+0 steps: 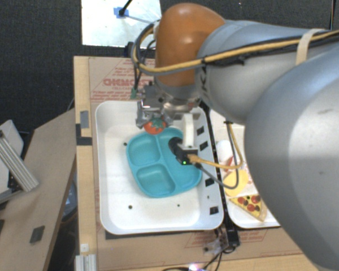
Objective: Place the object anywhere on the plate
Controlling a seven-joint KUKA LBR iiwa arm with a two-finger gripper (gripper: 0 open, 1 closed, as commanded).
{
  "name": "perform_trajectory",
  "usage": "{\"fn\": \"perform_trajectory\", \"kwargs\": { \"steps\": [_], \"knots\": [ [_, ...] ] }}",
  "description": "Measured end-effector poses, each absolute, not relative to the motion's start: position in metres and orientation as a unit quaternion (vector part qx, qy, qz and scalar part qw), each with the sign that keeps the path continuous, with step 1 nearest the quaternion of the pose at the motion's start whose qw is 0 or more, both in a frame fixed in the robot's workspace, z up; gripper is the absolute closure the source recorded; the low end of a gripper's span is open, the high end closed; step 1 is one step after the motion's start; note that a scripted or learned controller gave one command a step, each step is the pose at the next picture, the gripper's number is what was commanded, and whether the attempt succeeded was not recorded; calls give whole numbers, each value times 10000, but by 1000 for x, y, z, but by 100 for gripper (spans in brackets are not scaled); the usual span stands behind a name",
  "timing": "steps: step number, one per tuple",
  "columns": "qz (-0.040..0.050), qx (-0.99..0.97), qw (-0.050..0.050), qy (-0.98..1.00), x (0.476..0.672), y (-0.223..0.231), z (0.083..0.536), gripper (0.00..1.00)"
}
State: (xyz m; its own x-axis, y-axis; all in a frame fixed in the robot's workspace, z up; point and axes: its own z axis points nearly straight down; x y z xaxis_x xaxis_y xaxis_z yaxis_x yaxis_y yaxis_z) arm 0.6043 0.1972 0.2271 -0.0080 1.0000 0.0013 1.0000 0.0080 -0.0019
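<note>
Gripper (154,123) sits over the far rim of the teal plate (158,176), fingers clamped on a small red-orange object (154,127), tomato-like, with a hint of green at its top. Object sits at the plate's far edge, between the fingertips; can't tell if it touches the plate. Plate is a three-compartment tray, lying in the left bin (116,208), nearer its right wall. In the right bin (268,223), near edge: a pizza slice (250,204).
</note>
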Motion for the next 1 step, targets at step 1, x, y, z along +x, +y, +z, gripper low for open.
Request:
{"fn": "perform_trajectory", "kwargs": {
  "steps": [1],
  "knots": [
    [-3,-7058,1,-7084,605,195,229,0]
  ]
}}
